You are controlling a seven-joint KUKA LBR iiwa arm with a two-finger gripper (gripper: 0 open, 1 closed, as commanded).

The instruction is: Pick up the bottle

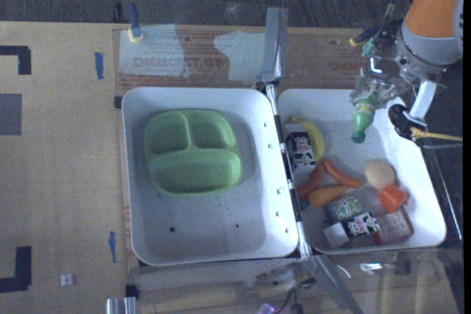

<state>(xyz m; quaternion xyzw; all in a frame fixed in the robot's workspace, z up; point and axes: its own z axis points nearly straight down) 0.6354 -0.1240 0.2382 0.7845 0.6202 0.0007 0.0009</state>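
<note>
Bottle (360, 118) hangs upright, cap down, directly beneath the gripper (370, 93); fingers look closed on its upper end. Right bin (430, 191) lies below it.

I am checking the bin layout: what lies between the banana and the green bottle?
In the camera view, bare white bin floor lies between the banana and the green bottle.

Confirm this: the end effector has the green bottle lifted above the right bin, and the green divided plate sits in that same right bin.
One detail is off. The camera view shows the green divided plate in the left bin, not the right bin. The end effector does have the green bottle lifted above the right bin.
</note>
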